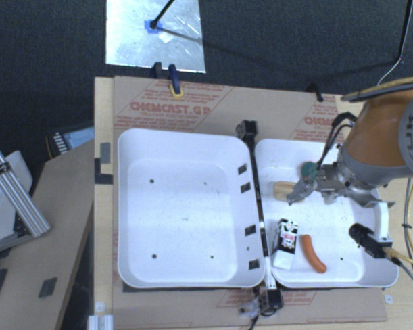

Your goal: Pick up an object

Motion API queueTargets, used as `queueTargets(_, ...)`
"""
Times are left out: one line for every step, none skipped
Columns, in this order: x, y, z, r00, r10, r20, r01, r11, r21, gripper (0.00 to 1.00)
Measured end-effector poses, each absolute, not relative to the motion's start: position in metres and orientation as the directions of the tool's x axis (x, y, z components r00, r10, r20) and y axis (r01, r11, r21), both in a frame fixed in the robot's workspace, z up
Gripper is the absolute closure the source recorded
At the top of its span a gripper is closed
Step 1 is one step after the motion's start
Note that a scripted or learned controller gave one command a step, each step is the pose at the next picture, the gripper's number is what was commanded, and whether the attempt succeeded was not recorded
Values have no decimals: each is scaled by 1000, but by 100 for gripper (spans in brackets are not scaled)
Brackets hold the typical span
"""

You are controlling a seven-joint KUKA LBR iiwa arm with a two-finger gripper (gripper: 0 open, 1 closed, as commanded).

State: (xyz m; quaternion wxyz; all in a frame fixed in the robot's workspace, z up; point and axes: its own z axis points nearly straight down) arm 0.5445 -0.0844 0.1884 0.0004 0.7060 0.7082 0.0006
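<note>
The gripper (301, 192) hangs low in the right bin (338, 267), at its far left part, and its tip is just beside a pale tan object (282, 190) that lies against the bin's left side; whether they touch, and how wide the pincer stands, I cannot tell. Nearer in the same bin lie an orange sausage-shaped piece (314, 254) and, just left of it, a small black and white packet (286, 239). The left bin (185, 207) shows only its white floor. The 2 bins sit on a brown printed board (195, 106), over dark carpet (48, 54) with a shiny metal sheet (156, 29) far behind.
</note>
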Motion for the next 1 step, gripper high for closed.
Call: queueTargets(616,-86,355,-7,1000,-4,1000,7,25,0)
